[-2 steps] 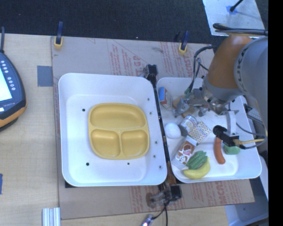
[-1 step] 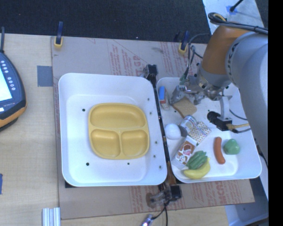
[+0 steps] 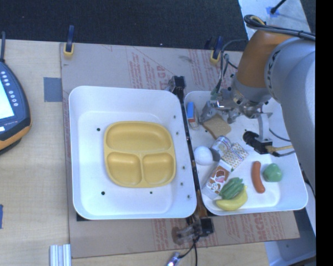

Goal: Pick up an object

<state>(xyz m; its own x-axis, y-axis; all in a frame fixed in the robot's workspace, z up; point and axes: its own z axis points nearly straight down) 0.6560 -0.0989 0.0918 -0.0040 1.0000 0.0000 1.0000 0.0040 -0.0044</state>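
We see the gripper point(image 3: 219, 111) low in the right bin point(image 3: 288, 201), just above a brown slab point(image 3: 217, 127) near the bin's far left corner. We cannot tell its state. The left bin point(image 3: 86, 148) holds a yellow tray point(image 3: 139, 152).

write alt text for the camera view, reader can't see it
A grey and orange robot arm reaches from the right, its gripper low over the right bin, which holds a brown block, white ball, banana and other toy food. The left bin holds a yellow tray.
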